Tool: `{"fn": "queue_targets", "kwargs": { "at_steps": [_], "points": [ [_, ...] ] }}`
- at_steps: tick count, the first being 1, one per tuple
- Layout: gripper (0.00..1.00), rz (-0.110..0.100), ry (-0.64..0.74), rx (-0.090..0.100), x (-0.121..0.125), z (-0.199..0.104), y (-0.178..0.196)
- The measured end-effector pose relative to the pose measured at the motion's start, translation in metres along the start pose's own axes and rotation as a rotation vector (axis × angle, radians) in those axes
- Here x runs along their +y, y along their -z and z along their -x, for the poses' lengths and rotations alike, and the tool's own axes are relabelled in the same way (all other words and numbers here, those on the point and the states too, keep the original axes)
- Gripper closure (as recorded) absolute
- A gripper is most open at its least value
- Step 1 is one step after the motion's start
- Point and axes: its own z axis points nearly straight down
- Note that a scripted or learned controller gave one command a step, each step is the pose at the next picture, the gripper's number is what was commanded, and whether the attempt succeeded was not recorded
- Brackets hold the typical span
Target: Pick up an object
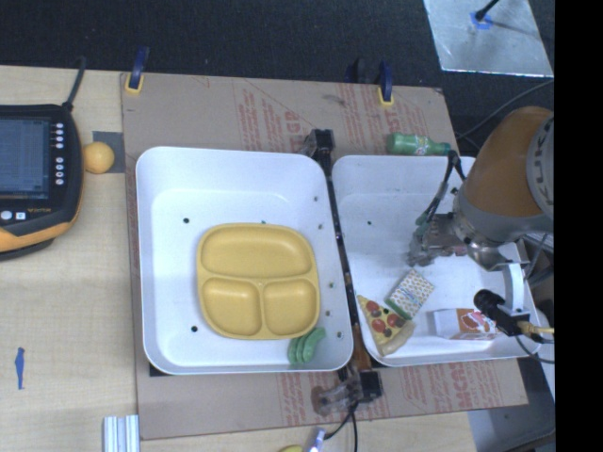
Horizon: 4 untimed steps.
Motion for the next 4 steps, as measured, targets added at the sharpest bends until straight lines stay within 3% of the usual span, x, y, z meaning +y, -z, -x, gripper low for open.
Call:
{"fn": "queue_targets", "kwargs": {
  "at_steps": [1, 2, 3, 4],
  "points": [
    [1.00, 0.002, -0.004, 0.005, 0.036, -0.075, 0.082],
    [1.00, 0.003, -0.004, 0.004, 0.098, -0.130, 0.128],
    [1.00, -0.003, -0.003, 0.004, 0.111, -0.194, 0.089],
    [1.00, -0.002, -0.008, 0.003, 0.110, -0.094, 0.082]
  ]
}}
